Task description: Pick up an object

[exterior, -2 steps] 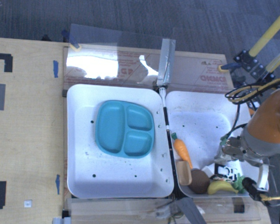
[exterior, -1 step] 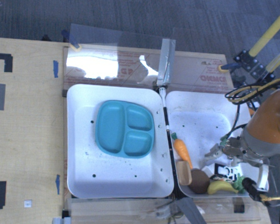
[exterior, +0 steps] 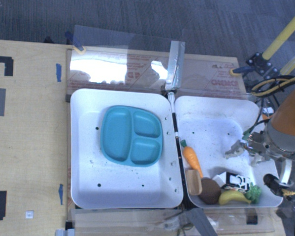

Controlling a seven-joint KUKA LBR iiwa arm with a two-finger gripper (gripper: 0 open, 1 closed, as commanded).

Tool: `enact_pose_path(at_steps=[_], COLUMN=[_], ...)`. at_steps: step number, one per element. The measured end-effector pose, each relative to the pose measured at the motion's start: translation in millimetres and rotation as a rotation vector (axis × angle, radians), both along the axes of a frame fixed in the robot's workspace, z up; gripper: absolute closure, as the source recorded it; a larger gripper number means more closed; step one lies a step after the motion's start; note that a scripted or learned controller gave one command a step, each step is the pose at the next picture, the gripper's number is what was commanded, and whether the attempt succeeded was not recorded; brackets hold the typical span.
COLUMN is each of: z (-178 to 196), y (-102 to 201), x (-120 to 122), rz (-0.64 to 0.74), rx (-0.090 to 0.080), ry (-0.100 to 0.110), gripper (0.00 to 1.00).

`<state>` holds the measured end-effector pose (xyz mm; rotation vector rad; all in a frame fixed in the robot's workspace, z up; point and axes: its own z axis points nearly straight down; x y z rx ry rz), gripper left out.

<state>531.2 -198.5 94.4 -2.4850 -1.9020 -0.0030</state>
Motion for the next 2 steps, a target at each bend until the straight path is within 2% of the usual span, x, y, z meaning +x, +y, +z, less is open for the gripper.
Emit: enact_pose_path(at_steps=[1, 2], z=[-5, -7], y=[-4, 57], x=[-29, -43], rz=[0.176, -0.043], rx=[-0.001, -0.012], ry=[-0.022, -0.013], gripper=[0.00, 0.00])
